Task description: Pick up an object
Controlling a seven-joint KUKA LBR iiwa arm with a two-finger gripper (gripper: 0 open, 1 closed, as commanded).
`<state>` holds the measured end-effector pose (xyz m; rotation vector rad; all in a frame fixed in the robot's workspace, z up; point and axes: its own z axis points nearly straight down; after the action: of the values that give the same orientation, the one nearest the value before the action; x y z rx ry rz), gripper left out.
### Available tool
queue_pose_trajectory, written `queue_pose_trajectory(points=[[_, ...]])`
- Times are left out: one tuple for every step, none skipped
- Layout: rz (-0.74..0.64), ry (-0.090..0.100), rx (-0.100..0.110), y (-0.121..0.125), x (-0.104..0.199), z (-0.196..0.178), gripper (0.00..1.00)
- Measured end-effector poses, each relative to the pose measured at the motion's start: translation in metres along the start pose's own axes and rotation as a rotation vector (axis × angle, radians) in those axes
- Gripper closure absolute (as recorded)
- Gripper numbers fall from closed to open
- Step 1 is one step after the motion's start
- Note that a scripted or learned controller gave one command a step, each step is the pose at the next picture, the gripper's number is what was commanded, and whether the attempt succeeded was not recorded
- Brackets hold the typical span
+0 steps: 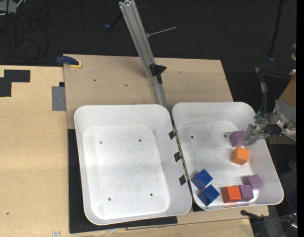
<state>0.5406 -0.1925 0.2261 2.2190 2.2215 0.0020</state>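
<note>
A grey robot arm's hand (251, 134) reaches from the right into the right bin (211, 110), tips seemingly touching a purple block (236, 138) above an orange block (240, 155); its finger spread is unclear, so closing on the block likely comes next.

No readable text, labels, brands, numbers or signs anywhere: blocks plain-faced, both white bins unmarked, bench bare of lettering. Dark patches on the bench carry no writing.
</note>
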Motion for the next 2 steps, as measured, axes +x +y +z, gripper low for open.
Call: queue_pose_trajectory(points=[[-0.002,-0.001,-0.001,0.001,-0.001,-0.036,1.0],[-0.003,0.003,0.006,0.015,0.049,-0.02,1.0]])
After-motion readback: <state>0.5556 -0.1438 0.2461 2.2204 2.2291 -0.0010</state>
